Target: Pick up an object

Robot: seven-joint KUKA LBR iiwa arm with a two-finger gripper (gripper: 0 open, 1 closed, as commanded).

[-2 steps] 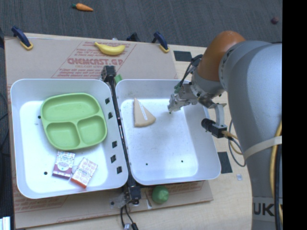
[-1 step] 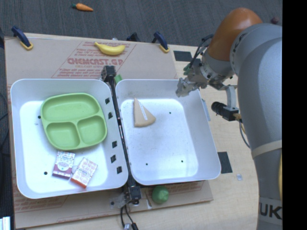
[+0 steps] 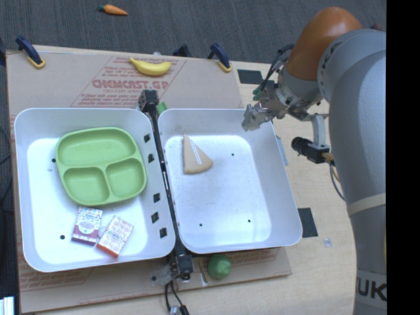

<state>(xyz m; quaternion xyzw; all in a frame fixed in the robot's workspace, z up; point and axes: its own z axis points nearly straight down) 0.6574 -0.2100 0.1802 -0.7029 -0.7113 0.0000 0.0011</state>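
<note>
My gripper (image 3: 252,119) hangs over the right bin's (image 3: 275,195) far-right rim; can't tell its state from here. Tan wedge (image 3: 195,156) lies in that bin's far-left part, well apart from me.

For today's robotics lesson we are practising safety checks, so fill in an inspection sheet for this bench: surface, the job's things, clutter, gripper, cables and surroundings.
Surface: brown cardboard sheet held by blue clamps, bearing the left bin and right bin.
Job's things: tan wedge in the right bin; green divided plate and two small packets in the left bin.
Clutter: banana on the cardboard behind the bins; green ball in front of the right bin.
Gripper: gripper at the right bin's far right corner; finger state unclear.
Cables: black cable at the front edge.
Surroundings: dark carpet with a carrot on it.
</note>
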